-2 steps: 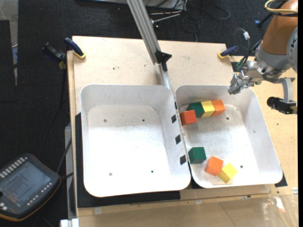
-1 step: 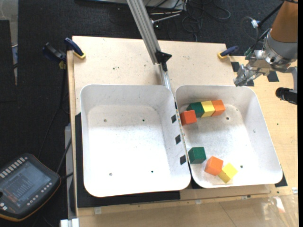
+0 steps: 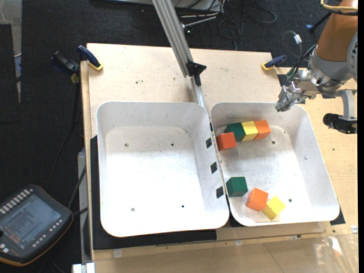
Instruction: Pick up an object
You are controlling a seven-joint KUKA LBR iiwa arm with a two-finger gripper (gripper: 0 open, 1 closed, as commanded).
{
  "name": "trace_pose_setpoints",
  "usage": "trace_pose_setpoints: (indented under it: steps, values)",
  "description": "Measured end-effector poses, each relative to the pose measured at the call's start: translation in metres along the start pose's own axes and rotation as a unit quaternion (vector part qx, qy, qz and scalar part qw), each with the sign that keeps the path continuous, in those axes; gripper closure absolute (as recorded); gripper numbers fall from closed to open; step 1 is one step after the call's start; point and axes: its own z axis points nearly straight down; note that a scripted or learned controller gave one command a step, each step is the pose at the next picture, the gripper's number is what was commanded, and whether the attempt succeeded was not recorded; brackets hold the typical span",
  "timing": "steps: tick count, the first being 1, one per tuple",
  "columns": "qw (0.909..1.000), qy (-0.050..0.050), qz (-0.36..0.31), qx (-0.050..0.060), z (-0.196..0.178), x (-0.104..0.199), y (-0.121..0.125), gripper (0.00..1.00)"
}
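The right bin [image 3: 315,169] holds several small blocks. Near its back sit a green block [image 3: 234,130], a yellow block [image 3: 249,129] and an orange block [image 3: 262,128] in a row, with a red-orange block [image 3: 226,141] just in front of them at the left. Toward the front lie a dark green block [image 3: 236,186], an orange block [image 3: 257,199] and a yellow block [image 3: 273,207]. My gripper [image 3: 282,106] hangs over the bin's back right rim, away from every block. Nothing shows between its fingers.
The left bin [image 3: 114,152] lies beside the right one, their rims meeting at the middle. A metal pole [image 3: 173,30] slants from the back to the bench middle. Clamps [image 3: 91,58] sit on the bench's back corners. A teach pendant [image 3: 25,223] lies at lower left.
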Motion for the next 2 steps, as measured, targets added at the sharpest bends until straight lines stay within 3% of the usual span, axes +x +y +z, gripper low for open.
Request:
trace_pose_setpoints:
  steps: [2]
  values:
    - [1.0,0.001,-0.002,-0.001,-0.011,0.098,-0.007,1.0]
